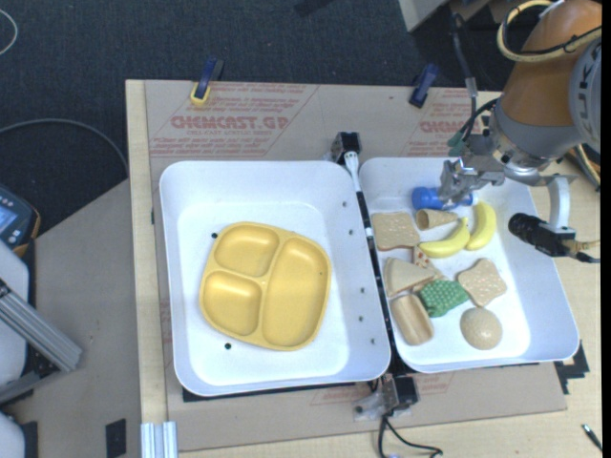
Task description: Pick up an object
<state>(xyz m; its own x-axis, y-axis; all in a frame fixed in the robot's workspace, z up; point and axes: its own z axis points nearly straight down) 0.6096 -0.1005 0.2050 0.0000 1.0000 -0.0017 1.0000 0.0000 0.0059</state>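
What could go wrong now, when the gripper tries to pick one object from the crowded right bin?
1. The gripper sits by the blue object, close to the bin's far wall; it might push the object there.
2. The banana and bread slice lie close, so the fingers could hit a neighbour or grab two.
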